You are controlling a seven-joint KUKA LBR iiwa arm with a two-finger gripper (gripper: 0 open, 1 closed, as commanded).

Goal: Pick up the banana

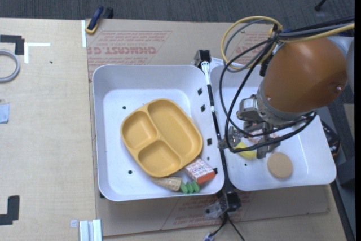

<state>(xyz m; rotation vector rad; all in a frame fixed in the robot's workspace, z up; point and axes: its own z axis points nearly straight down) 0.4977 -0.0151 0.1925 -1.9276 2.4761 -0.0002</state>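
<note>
Part of a yellow banana (246,150) peeks out in the right bin (307,175), mostly covered by my gripper (252,143). The gripper hangs low over the bin's left side, directly above the banana, under the orange wrist band. The wrist hides how the banana sits against the gripper.
A round tan cookie (280,166) lies just right of the banana. The left bin (110,99) holds a yellow divided plate (161,136), a small orange-and-white box (200,170), a green item (190,187) and a tan piece (168,182). Black and yellow cables loop above the gripper.
</note>
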